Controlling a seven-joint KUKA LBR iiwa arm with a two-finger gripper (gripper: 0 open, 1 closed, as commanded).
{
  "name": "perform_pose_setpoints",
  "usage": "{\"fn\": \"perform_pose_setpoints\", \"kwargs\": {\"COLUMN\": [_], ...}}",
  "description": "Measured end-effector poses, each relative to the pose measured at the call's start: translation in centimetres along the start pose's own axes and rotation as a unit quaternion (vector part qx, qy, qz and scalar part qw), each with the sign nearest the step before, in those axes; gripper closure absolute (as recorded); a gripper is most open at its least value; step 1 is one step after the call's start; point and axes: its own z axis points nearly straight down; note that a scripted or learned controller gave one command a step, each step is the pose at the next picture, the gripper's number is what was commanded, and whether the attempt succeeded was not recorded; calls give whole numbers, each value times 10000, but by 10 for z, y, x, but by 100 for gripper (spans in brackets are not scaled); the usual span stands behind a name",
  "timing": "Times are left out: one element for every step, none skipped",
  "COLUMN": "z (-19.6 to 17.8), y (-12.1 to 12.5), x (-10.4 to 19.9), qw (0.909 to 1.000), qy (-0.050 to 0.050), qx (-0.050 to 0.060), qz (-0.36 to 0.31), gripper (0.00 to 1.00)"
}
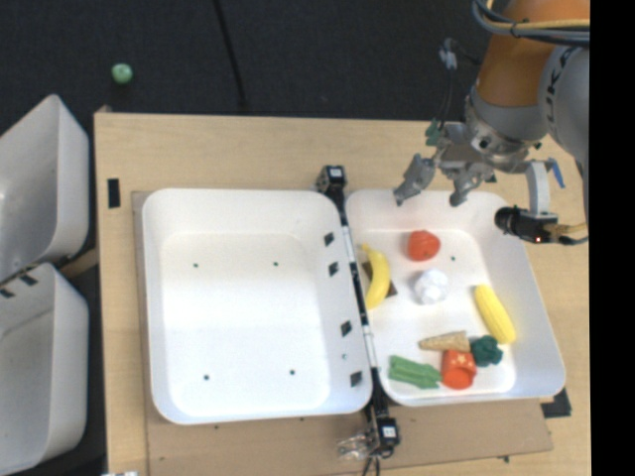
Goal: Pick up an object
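My gripper (437, 193) hangs open above the back edge of the right bin (531, 305), with nothing between its fingers. Just in front of it lies a red tomato-like ball (424, 245). Below that sits a white crumpled ball (431, 287). A yellow banana (377, 276) lies along the bin's left wall. Another yellow piece (494, 312) lies to the right. Near the front are a tan wedge (444, 341), a green vegetable (413, 372), a red pepper (457, 368) and a dark green broccoli (485, 349).
The left bin (243, 305) adjoins the right one along a black-clipped divider (352, 286). A black fitting (526, 223) sticks out by the right bin's back right corner. White boxes (35, 266) stand off the bench's left side.
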Motion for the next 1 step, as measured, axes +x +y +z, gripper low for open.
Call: {"fn": "perform_pose_setpoints", "kwargs": {"z": [148], "y": [-3], "x": [-76], "qw": [10000], "qy": [-18], "qx": [29], "qz": [23], "gripper": [0]}}
